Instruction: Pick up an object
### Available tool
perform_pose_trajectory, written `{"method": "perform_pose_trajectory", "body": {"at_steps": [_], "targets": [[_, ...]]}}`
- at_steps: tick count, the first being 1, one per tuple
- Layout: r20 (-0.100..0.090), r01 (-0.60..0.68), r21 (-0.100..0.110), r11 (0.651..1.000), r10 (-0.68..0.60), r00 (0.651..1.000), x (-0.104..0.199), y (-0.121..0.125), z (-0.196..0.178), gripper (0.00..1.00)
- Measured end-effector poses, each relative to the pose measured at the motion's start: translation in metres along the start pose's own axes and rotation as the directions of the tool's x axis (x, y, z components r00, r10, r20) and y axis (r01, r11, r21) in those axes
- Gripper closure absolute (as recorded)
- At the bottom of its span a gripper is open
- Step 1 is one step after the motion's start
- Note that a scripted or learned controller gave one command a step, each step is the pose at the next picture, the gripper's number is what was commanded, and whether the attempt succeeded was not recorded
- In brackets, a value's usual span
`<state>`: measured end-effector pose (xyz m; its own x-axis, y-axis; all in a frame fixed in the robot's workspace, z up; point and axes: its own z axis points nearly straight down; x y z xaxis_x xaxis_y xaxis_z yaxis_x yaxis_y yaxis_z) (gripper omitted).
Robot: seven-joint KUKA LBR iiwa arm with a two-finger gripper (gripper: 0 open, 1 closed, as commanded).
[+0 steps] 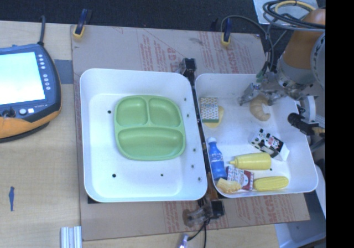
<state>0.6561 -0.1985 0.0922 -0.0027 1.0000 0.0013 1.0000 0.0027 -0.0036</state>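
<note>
Gripper [260, 96], fingers splayed apart, poised directly over tan roundish object [260, 110] near right bin's [310, 172] far wall; descent near-vertical.

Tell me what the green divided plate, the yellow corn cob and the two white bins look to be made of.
The green divided plate looks like moulded plastic with a matte finish: even colour, soft rounded compartment edges. The yellow corn cob seems a plastic toy, smooth with a slight sheen, though its texture is too small to confirm. The two white bins appear to be thin, formed plastic with rounded rims and a faint gloss.
</note>
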Motion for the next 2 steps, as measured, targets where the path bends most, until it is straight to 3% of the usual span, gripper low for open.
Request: {"method": "perform_pose_trajectory", "body": {"at_steps": [2], "targets": [[0.001,0.0,-0.003,1.0,0.0,1.0,-0.0055,0.0006,-0.0003,0.0]]}}
